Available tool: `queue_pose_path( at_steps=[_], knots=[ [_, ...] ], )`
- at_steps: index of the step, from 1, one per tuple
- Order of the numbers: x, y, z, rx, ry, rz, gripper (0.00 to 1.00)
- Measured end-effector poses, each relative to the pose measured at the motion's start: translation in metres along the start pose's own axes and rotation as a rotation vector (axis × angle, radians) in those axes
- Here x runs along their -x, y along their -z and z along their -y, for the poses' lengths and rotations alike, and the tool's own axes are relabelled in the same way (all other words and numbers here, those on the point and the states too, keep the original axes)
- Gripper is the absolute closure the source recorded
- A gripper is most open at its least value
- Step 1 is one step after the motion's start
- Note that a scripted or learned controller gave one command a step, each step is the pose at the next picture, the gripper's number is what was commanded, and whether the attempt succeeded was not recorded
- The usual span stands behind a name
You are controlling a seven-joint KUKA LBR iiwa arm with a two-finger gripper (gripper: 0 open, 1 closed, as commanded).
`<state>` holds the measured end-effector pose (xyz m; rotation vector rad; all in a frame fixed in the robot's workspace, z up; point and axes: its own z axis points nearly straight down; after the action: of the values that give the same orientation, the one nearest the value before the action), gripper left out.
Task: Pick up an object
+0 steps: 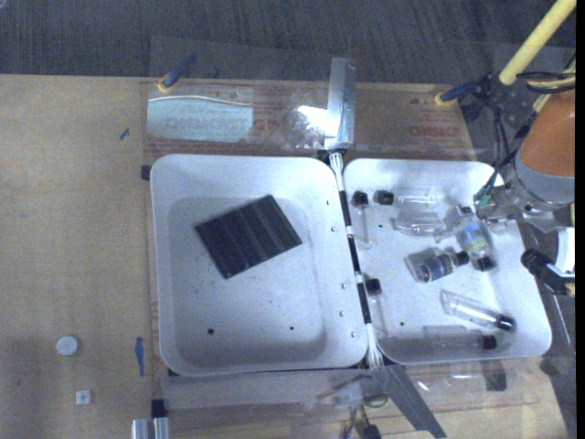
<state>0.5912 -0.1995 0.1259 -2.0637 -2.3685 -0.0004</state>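
Over the desk [73, 245], 2 white bins side by side. Left bin [174, 273]: 1 dark ribbed pad [249, 236], lying flat and turned at an angle. Right bin [530, 337]: several small clear vials with black caps, among them a dark bottle [436, 265] near the middle, a clear tube [475, 311] toward the near edge, and a clear vial [416, 219] near the far side. At the right edge, grey arm with orange band [553, 140], above the right bin's far corner. End effector state: cannot tell from this view.
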Motion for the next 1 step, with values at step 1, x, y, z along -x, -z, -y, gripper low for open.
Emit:
queue_pose_path(
  at_steps=[1],
  knots=[
    [0.0109,-0.0377,-0.0248,0.011,0.027,-0.016,0.00]
  ],
)
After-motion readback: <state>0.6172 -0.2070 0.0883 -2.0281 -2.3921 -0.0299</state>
